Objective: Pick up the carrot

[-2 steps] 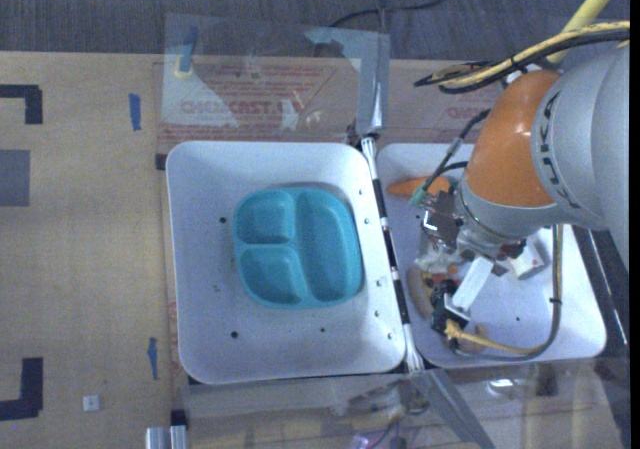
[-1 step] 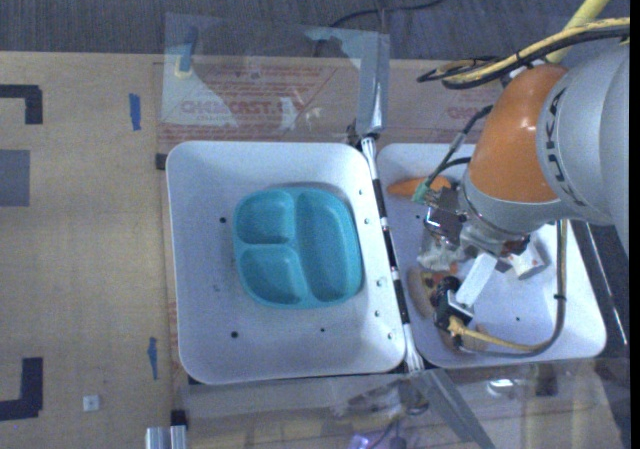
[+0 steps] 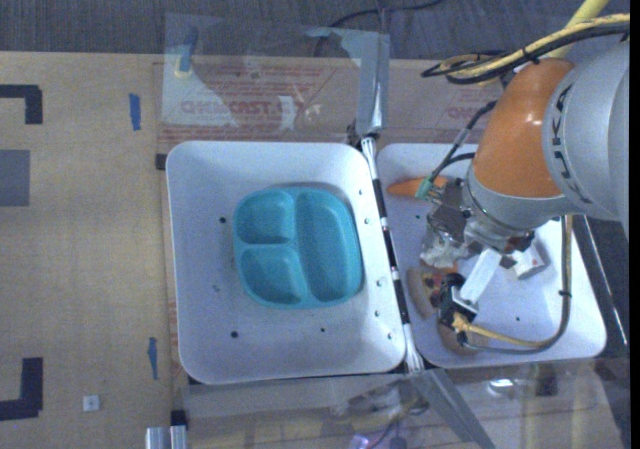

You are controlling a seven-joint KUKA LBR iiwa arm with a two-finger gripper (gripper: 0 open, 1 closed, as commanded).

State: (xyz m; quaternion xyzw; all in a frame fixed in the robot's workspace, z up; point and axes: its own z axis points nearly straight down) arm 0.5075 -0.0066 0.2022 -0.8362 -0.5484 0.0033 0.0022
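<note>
The carrot (image 3: 408, 187), orange with a green end, lies at the far left of the right bin (image 3: 585, 332), close to the bin's back edge. My gripper (image 3: 442, 249) hangs low over the middle of that bin, just in front of and to the right of the carrot. The orange and grey wrist above hides most of the gripper. Nothing can be seen held in it.
The left bin (image 3: 200, 237) holds a blue divided plate (image 3: 298, 245). In the right bin a small brown and dark object (image 3: 420, 289) lies by the left wall, and a white piece (image 3: 530, 262) shows under the arm. The arm covers much of the right bin.
</note>
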